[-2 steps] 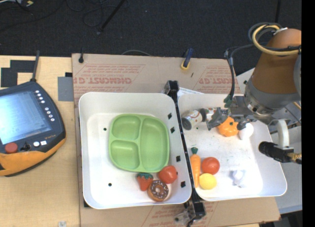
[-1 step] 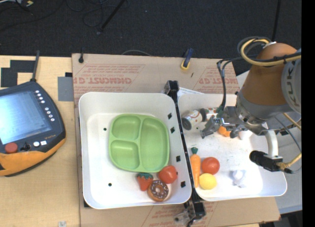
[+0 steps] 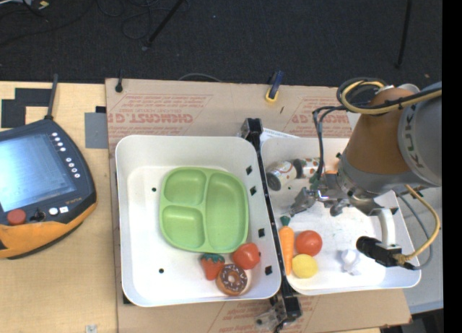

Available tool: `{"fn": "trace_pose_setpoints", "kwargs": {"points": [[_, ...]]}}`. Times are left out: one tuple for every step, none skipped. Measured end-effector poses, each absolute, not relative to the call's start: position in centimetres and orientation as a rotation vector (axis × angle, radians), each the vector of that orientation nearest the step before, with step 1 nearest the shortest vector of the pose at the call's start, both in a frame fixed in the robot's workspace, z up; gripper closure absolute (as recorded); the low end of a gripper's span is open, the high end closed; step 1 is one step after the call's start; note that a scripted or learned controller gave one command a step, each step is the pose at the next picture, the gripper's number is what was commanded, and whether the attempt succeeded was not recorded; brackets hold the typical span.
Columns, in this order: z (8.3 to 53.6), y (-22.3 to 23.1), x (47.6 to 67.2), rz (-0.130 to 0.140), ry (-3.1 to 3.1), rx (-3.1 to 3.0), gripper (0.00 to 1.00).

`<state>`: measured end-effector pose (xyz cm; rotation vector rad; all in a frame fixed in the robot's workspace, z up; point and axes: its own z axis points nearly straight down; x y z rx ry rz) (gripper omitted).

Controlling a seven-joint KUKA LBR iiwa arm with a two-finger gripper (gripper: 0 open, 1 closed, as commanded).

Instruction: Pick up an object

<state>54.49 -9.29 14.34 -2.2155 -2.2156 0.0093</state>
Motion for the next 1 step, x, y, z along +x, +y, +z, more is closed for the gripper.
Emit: {"fn": "trace_pose_setpoints", "kwargs": {"points": [[8.91,-9.08,54.30,0.008,-2.216,-2.214,0.00]]}}
